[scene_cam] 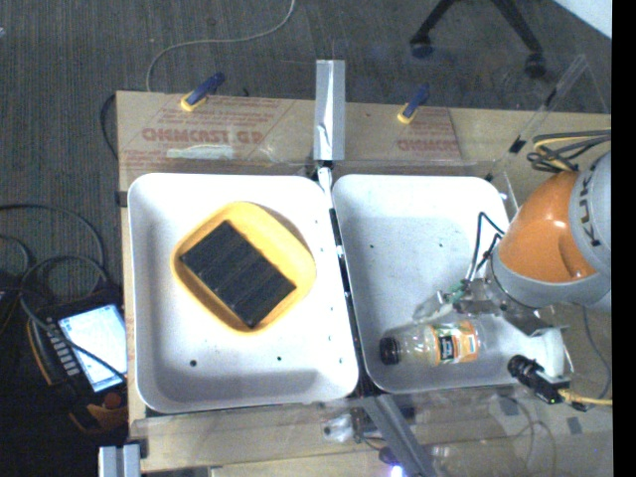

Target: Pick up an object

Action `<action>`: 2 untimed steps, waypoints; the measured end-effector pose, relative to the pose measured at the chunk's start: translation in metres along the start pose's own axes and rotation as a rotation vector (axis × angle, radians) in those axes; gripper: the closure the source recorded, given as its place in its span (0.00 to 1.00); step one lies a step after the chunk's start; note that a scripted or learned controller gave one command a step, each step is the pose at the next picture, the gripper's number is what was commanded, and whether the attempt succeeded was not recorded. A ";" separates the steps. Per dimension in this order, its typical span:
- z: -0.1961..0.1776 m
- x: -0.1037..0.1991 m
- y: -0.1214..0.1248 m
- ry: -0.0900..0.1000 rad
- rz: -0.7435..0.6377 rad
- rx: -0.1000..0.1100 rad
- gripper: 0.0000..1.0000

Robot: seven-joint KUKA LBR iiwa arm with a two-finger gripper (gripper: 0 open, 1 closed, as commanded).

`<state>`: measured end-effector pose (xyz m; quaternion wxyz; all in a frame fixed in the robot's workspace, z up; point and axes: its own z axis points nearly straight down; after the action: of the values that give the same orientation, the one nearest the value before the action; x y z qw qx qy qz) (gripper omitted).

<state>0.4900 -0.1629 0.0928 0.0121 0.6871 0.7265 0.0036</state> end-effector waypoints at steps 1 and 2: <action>-0.093 -0.032 0.010 0.015 -0.264 0.019 0.00; 0.000 -0.023 -0.003 0.011 -0.458 0.007 0.00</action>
<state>0.4881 -0.1862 0.0926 0.0063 0.5043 0.8635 0.0018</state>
